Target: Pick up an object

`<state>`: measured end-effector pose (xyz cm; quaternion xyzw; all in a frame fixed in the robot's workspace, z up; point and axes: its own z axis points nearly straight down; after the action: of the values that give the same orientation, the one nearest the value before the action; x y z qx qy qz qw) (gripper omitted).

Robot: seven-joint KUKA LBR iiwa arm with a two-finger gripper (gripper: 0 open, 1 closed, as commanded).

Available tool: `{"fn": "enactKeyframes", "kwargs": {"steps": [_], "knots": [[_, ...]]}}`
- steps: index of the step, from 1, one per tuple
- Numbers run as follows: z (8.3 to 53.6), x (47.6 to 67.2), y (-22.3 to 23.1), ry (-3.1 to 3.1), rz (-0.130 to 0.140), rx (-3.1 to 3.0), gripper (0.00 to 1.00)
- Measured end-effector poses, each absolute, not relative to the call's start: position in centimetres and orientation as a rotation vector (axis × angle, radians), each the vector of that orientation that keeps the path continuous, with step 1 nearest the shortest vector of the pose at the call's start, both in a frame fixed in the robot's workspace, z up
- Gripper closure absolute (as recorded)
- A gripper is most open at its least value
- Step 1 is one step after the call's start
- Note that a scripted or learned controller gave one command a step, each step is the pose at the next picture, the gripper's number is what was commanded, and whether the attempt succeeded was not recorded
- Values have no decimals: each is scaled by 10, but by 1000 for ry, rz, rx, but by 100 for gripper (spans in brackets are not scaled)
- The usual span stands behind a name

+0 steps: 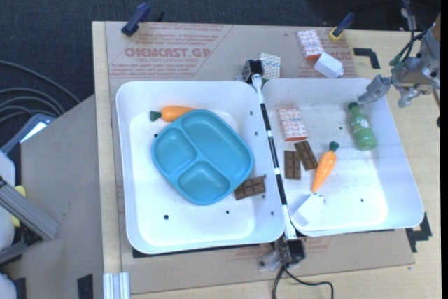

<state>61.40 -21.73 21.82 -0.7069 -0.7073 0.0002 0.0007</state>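
Nothing picked yet: every object lies flat in the bins. The claw [383, 89] sits at the right edge of the frame, upper right, over the far corner of the right bin [402, 182], a finger sticking out to the left toward the green bottle [362, 127]; can't tell if the claw is apart or together, and nothing shows between its tips. Judged stage: approach, grasp and lift all left to do.

Likely target is the green bottle, nearest the claw, just below and left of it, in the upper right part of the right bin. Long axis near vertical in frame, slightly tilted, cap end toward the top of frame, fatter body toward the bottom.

Other things in the right bin: orange carrot [323, 169] mid-bin, long axis diagonal, green tip to upper right; a red-white packet [291, 123], brown chocolate bars [299, 158]. Left bin [140, 217] holds a blue divided plate [202, 155], a second carrot [172, 112] at its upper left, another chocolate piece [250, 187]
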Motion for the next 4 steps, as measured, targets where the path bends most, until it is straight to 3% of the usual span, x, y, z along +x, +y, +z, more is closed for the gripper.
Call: {"fn": "enactKeyframes", "kwargs": {"steps": [1,2,3,4], "knots": [[83,663,-215,-2213,-9,-2202,0],[84,584,-165,-2220,1,-2219,0],[95,584,-165,-2220,0,-2221,100],[182,532,-149,-2221,0,-2220,100]]}}
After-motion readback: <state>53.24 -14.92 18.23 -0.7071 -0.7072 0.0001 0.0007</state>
